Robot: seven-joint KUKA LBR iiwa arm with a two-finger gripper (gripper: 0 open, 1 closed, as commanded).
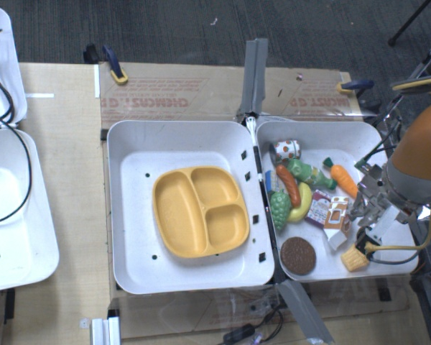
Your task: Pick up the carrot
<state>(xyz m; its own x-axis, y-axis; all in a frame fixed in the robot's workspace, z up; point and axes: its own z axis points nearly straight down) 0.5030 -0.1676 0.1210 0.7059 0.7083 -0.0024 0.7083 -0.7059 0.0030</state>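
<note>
Claw [360,218] hangs low in right bin [359,129] (open or closed, I cannot tell), just beside carrot [343,180].

We see a dark grey carpeted floor [172,16] beyond the pale wooden worktop [65,106]. Brown cardboard [179,95] lies flat across the worktop's far part, held by blue clamps [115,67].

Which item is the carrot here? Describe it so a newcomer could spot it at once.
Look in the right bin, the one crowded with toy food. Toward its right side, close to the arm, lies the carrot: a tapered orange piece with a green tip. The hot dog further left is redder and has no green tip.
</note>
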